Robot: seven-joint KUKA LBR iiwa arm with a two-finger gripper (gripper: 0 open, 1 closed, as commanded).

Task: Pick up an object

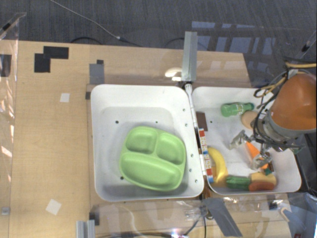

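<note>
The right bin [292,180] holds several toy foods. A green bottle [236,108] lies near its far wall, with a tan piece [247,117] beside it. Along the near wall lie a yellow banana [218,164], a dark green cucumber [238,182] and a red and yellow piece [262,182]. My gripper [251,149] hangs low over the middle of this bin, under the orange band [296,104]. Its fingers [237,140] are spread wide, open. A small orange carrot-like piece [253,149] lies between them, and the fingers do not touch it.
The left bin [101,133] holds a light green divided plate [153,157]. A metal post [189,56] stands behind the divider between the bins. Cables [270,86] loop off the arm at the right.
</note>
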